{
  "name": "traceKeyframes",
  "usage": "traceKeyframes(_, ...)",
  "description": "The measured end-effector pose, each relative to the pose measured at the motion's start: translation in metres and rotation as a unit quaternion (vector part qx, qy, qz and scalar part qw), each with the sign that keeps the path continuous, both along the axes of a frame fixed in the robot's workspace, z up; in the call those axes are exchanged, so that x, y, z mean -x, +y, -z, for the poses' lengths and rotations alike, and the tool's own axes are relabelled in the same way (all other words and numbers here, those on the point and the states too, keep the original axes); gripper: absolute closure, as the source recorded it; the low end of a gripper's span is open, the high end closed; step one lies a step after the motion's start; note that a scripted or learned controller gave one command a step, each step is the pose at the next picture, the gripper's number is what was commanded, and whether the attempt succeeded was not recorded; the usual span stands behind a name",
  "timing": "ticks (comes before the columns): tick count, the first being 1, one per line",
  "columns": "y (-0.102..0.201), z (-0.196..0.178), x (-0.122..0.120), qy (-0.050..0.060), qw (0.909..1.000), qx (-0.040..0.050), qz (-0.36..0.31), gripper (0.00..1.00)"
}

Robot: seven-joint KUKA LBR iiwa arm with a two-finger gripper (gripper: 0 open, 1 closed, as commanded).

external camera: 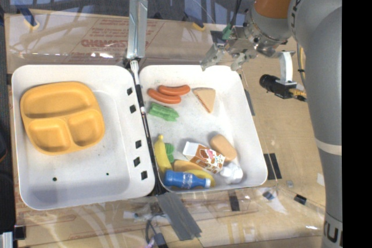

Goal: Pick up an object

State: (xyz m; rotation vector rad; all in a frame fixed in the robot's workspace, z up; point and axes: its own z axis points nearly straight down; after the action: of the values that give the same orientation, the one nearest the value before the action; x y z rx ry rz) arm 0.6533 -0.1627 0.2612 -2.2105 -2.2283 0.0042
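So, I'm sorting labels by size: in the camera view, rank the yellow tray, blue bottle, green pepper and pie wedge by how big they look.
1. yellow tray
2. blue bottle
3. green pepper and pie wedge: look about alike, so unranked.

Just one camera here, fixed above the table [279, 125] and looking down at a slant. It's close enough that both white bins, left bin [35, 194] and right bin [244, 125], sit fully in frame, with the arm [319, 38] entering from the right.
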Motion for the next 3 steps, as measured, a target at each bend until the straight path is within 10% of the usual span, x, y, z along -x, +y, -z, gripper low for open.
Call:
traceKeyframes(1, 0.014, -0.022, -0.004, -0.001, 0.9981, 0.0006, 0.062, 0.00)
traceKeyframes(3, -0.021, 0.105, 0.019, 0.003, 0.9801, 0.0001, 0.198, 0.00)
